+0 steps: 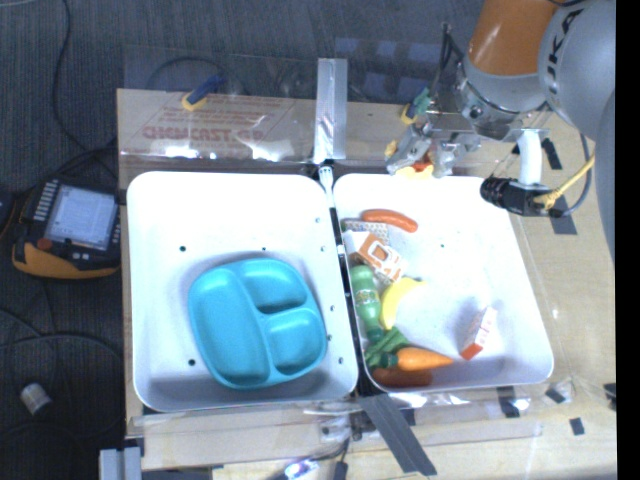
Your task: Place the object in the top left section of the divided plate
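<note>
Although the task names only "the object", the likely candidates lie in the right-hand shallow white bin [520, 298], heaped along its left wall. Nearest the camera is an orange carrot-shaped toy [425, 358] with green leafy pieces [385, 343] beside it, its long axis running roughly left to right. Just beyond sit a yellow banana-shaped toy [400, 296], a green bottle-like item [364, 293] and a small orange-and-white carton [380, 258]. Farther back lies a red sausage-shaped toy [389, 220], also lying left to right. A small red-and-white packet [480, 332] rests apart, toward the bin's right side.

In the left-hand white bin [160, 218] sits the turquoise divided plastic plate [258, 320], turned at a slant; its compartments look bare, so I judge that nothing is placed yet.

Farthest off, the jaws [428, 156] of the grey arm with the orange band [520, 18] hang over the right bin's far rim, by the counter [580, 268] edge. Something small and orange-red seems to show at the tips, yet whether it is gripped, or how wide the jaws stand, I cannot tell. The heaped toys lie nearer the camera and slightly left of the jaws; the plate lies farther left still, across the divider between the bins.
</note>
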Tool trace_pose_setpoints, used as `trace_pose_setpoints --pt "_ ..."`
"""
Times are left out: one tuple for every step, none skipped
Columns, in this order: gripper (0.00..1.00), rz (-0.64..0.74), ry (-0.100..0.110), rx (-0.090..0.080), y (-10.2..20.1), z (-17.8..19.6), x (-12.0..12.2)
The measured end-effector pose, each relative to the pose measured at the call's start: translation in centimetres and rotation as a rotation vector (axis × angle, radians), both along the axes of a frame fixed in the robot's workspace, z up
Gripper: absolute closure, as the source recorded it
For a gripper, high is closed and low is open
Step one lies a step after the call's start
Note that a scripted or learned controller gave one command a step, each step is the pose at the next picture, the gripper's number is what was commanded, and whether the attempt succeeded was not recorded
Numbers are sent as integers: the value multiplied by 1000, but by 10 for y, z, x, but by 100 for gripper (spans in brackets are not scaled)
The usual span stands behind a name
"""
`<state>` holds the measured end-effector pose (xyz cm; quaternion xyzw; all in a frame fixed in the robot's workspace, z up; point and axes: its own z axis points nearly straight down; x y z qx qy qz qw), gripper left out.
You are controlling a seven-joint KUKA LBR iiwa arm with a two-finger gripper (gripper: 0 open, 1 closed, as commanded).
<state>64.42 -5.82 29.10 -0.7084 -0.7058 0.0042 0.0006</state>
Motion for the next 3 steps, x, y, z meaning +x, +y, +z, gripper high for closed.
trace_pose_setpoints --pt "100 246 1 6 47 -87 -57" --pt "100 325 3 7 65 -111 -161" --pt "100 372 2 8 90 -112 -84"
